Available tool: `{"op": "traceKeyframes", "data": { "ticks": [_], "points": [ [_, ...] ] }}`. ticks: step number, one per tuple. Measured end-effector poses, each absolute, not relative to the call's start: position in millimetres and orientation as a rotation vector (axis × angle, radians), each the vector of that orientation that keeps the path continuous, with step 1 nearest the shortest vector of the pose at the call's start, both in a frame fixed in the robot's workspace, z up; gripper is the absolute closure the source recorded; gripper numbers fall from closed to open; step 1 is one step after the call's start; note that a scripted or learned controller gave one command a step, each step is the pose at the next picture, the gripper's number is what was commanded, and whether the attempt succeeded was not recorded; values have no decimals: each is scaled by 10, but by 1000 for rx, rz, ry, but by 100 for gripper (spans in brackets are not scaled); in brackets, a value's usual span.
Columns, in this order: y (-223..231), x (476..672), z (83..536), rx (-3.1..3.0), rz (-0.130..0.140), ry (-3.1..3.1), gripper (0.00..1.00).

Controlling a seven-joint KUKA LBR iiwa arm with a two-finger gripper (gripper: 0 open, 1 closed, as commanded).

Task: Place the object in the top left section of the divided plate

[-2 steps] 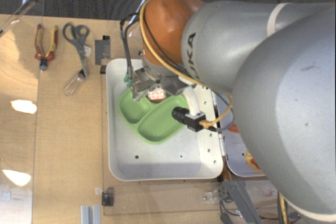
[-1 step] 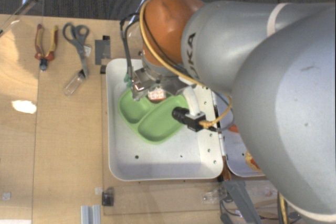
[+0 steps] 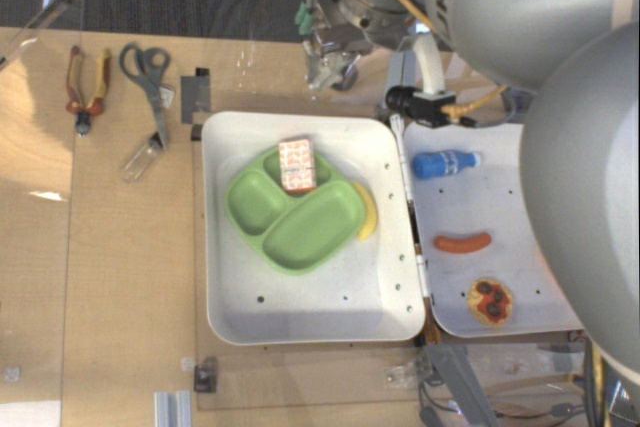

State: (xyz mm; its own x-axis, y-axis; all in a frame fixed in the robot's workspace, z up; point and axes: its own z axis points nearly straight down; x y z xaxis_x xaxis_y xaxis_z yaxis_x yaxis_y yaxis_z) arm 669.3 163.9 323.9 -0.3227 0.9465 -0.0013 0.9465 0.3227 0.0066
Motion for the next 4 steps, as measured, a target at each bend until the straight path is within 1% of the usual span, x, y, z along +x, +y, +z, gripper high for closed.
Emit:
{"op": "traceKeyframes", "data": {
  "ticks": [1,2,3,4],
  "points": [
    [1667,6692,3347,1810,9,2558,100],
    [1981,6134,2979,1650,5,2670,100],
    [1981,6134,2979,1650,5,2670,0],
    [1981,6134,2979,1650,5,2670,0]
  ]
}}
